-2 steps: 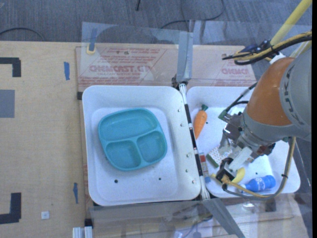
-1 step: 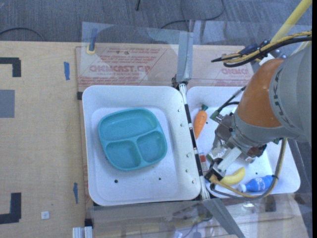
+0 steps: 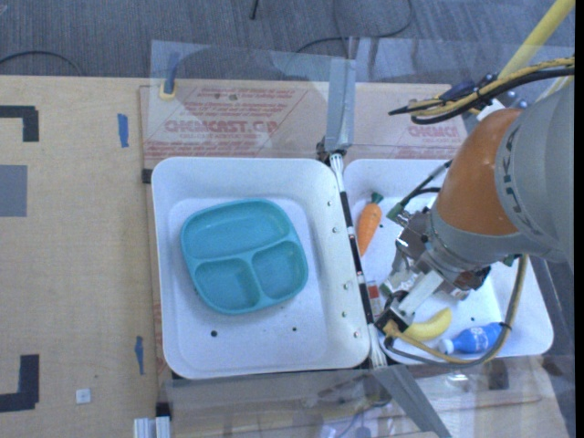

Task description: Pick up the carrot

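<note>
Down at the near edge of the right bin (image 3: 538, 331) there's a blue bottle (image 3: 476, 338) lying on its side, and just left of it a banana (image 3: 427, 325), the two close together by the bin's near wall. Right above the banana sits the hand (image 3: 399, 305), hanging low over the near-left part of that bin, close to the divider between the bins. Can't honestly tell whether it's open or closed from this angle, the wrist and cables cover too much. Nothing visibly in it.

Bit farther back, the carrot (image 3: 367, 226) is lying in the right bin along its left wall, orange body with the green top pointing to the far side. It's apart from the hand, on the far-left side of it.

Over in the left bin (image 3: 182, 336) is a teal divided plate (image 3: 244, 255), three compartments, sitting roughly mid-bin.

Arm (image 3: 511, 181) comes in from the right, grey with the orange band, above the right bin's far half. Tan worktop (image 3: 73, 272) spreads out left.
</note>
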